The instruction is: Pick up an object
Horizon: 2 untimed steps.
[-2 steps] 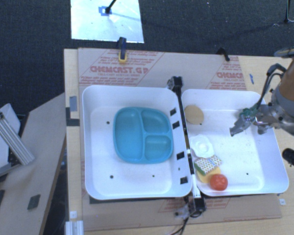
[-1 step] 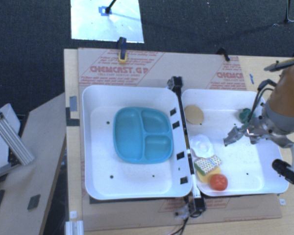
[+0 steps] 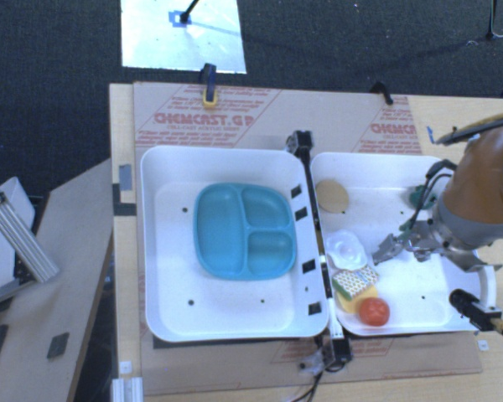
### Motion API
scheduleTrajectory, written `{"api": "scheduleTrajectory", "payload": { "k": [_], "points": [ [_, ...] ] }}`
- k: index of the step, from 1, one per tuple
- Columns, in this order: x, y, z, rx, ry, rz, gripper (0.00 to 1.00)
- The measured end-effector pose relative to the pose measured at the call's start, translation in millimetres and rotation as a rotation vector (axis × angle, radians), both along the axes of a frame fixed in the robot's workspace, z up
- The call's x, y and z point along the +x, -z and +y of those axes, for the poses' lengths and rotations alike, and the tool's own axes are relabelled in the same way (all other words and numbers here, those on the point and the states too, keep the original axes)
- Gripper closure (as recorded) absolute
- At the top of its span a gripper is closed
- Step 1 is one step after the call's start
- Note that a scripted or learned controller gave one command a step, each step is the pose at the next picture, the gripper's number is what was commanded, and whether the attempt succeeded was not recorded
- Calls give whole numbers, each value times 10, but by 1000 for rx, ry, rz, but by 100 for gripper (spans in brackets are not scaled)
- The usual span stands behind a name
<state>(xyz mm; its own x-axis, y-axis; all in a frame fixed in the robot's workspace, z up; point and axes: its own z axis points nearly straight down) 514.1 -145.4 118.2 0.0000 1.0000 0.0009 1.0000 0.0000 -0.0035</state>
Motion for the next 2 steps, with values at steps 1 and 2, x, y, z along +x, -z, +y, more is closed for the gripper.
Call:
{"api": "scheduleTrajectory", "payload": {
  "k": [1, 2],
  "points": [
    [5, 352, 1, -1, 0, -3, 0],
    [18, 229, 0, -2, 0, -7, 100]
  ]
}}
